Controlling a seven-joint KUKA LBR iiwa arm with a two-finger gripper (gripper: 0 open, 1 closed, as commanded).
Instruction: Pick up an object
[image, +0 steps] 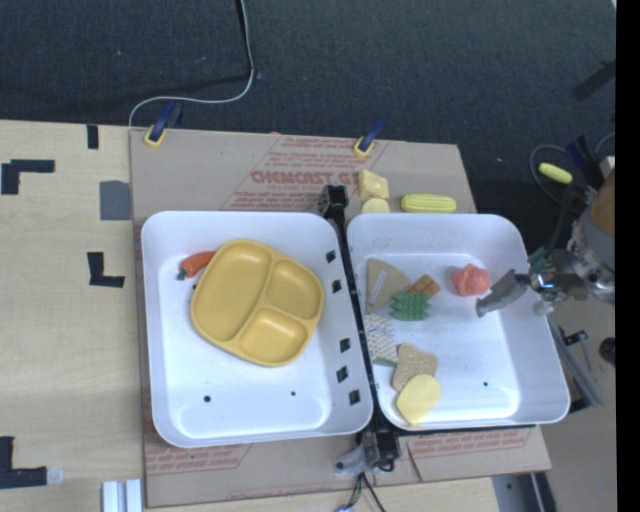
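The right bin anchors everything: the gripper hangs over its right side, finger spacing impossible to tell, gripping nothing. The red toy lies just left of it. This looks like the approach; next, descend over the toy.

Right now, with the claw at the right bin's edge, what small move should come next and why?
Probably ease the claw a little left and toward the far rim over the red piece: it lies closest, just beside the claw, apart from the other pieces in the right bin.
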